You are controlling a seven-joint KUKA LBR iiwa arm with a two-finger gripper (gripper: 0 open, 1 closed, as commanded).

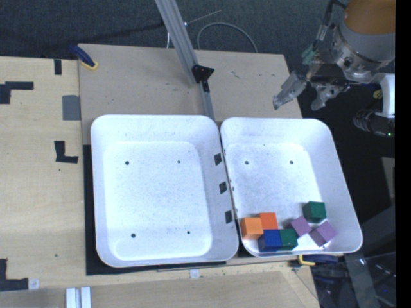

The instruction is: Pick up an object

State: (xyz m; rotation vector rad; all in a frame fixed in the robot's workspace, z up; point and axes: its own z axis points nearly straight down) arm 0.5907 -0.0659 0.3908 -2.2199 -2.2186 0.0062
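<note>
1. The right bin [334,172] holds all the blocks, bunched at its near edge; the left bin [103,172] has none.
2. The gripper [307,94] hangs above the bench beyond the right bin, fingers spread, grasping nothing.
3. The orange block [252,227] and its neighbours lie untouched, so the whole pick seems left.

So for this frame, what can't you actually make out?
- Arm: cut off by the camera view's top and right edges.
- Gripper: blurred and small above the right bin; its grip state is unclear.
- Blocks: clustered in the near corner, some overlapping, so the exact count is uncertain.
</note>
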